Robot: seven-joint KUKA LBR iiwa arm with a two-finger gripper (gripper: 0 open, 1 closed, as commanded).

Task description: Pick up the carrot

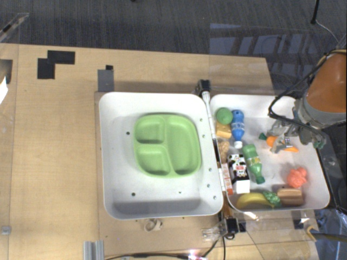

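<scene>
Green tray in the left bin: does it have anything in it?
Empty. All three compartments of the green tray show bare green plastic.

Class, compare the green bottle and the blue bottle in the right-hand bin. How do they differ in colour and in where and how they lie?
The green bottle is green all over; the blue bottle is blue with a white base. The green bottle lies tilted near the bin's middle; the blue bottle lies straighter along the left wall, nearer the bin's far end. Both lie on the floor of the right bin, clear of the end effector.
</scene>
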